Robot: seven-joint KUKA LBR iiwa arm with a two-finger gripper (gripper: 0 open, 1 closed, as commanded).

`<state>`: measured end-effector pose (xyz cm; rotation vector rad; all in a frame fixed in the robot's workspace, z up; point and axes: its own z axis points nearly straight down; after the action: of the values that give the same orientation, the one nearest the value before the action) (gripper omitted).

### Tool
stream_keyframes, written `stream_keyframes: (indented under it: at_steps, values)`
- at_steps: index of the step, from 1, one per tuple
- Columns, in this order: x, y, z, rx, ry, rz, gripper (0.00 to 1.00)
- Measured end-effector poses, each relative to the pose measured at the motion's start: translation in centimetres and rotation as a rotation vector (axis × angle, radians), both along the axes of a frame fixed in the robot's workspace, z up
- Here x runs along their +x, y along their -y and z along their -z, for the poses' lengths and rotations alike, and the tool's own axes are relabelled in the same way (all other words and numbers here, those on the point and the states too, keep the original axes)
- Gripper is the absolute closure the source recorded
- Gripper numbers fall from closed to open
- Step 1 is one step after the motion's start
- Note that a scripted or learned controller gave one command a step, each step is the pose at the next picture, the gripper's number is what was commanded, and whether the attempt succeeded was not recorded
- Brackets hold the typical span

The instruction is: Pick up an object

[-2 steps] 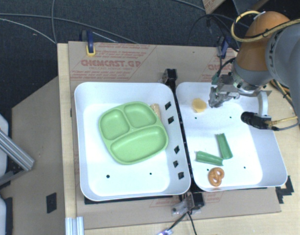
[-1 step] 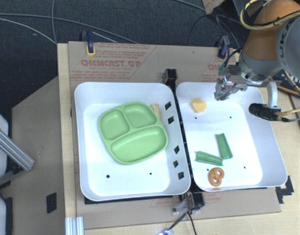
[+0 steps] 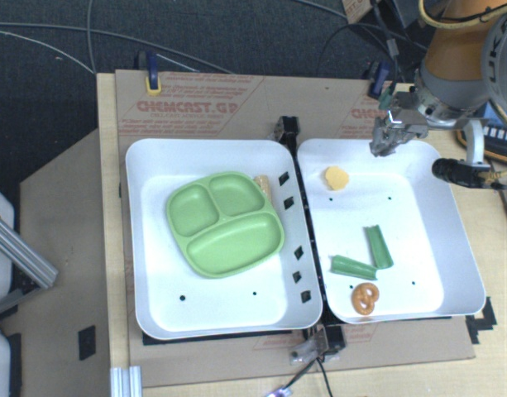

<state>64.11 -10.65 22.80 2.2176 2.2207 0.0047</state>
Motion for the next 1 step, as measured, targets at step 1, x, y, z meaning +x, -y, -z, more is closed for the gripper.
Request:
stream_keyframes:
  at_steps: [1]
  values:
    - [0.43,0.91,-5.35,-0.001,0.0,-0.001,1.0]
